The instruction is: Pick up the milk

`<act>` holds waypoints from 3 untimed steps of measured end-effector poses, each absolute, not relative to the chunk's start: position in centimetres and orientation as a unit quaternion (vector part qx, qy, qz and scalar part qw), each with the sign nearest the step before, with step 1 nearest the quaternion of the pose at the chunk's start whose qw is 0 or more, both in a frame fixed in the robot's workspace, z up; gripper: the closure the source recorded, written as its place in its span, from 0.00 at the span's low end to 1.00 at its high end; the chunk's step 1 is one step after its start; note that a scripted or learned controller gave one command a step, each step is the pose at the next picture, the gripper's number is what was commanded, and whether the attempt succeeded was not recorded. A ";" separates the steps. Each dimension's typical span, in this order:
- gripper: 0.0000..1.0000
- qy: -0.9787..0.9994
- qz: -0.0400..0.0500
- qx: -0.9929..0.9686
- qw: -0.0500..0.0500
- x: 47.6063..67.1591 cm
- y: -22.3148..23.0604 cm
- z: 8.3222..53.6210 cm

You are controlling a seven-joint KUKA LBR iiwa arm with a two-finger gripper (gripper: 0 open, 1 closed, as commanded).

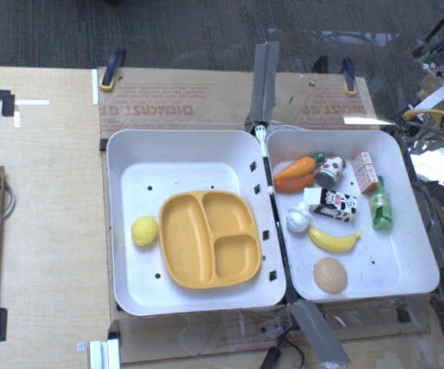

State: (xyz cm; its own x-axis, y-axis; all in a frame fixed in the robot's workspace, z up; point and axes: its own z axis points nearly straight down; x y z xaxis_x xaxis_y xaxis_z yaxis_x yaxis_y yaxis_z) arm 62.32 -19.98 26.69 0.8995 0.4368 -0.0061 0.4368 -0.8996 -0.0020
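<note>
In the right bin (pixel 395 264), well clear of its walls, the milk (pixel 337 204), a cow-spotted white carton, lies flat between banana (pixel 334 240) and can (pixel 329 170); the jaws' state cannot be told

Two white bins (pixel 122 206) are counted. One yellow plate (pixel 210 238), one lemon (pixel 144 231), one carrot (pixel 295 173), one banana (pixel 333 240), one egg (pixel 330 275), one milk carton (pixel 334 204) and one green bottle (pixel 381 210) are seen.

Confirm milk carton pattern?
White with black cow-style patches, milk carton lying in the right bin; camera view.
</note>
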 end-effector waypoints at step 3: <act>1.00 -0.103 0.004 -0.995 0.001 65.5 -22.1 43.7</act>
